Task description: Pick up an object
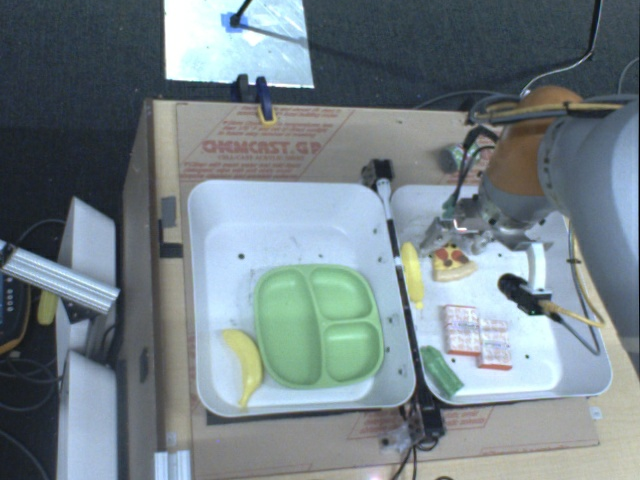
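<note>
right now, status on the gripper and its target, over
Gripper in right bin, far side, at the pizza slice. Slice not visibly gripped. Yellow piece close beside it, red-and-white pack nearer the camera, both apart from it.

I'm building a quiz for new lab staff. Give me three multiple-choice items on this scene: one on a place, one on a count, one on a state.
1. The gripper is over:
A the left bin
B the right bin
C the bench outside the bins

2. Compartments in the green plate:
A two
B three
C five

3. The green plate lies:
A upside down
B propped against a wall
C flat, right way up

Answers:
1 B, it is above the right bin, close to the pizza slice.
2 B, raised ridges split it into three.
3 C, its hollows face up.
</note>
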